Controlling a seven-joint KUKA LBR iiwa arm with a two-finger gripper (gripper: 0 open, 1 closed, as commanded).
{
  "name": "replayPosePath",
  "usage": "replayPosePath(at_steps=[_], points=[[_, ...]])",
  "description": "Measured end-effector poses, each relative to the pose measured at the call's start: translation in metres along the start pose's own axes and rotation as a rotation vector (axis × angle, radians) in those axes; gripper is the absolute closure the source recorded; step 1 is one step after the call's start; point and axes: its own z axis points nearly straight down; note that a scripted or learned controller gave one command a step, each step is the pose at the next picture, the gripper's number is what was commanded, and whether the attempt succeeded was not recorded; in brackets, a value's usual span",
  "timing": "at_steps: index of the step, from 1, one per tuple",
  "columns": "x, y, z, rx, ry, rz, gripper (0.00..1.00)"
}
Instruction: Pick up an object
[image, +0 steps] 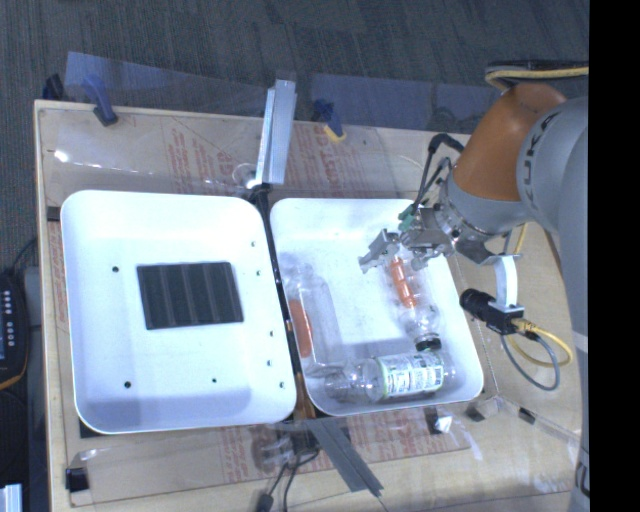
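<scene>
Arm over the right bin, bottles lying below!
The grey arm (520, 150) reaches in over the right bin (300, 225); the left bin (90, 300) carries a dark ribbed panel (190, 295) at its middle; a clear bottle with a label (395, 378) lies along the right bin's near edge; another clear bottle (305, 305) hugs its left wall; the gripper (400, 248) hangs at the far right corner, just above a small orange-filled bottle (405, 285); its grip state cannot be told.

Grey arm (560, 150), orange wrist band (500, 140)
</scene>
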Motion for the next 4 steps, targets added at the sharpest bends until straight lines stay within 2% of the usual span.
replayPosePath(at_steps=[1, 2, 3, 4], points=[[-0.016, 0.032, 0.021, -0.003, -0.001, -0.046, 0.00], [-0.016, 0.020, -0.006, -0.005, -0.001, -0.072, 0.00], [-0.014, 0.021, -0.016, -0.003, -0.001, -0.079, 1.00], [-0.014, 0.022, -0.026, -0.002, -0.002, -0.085, 1.00]])
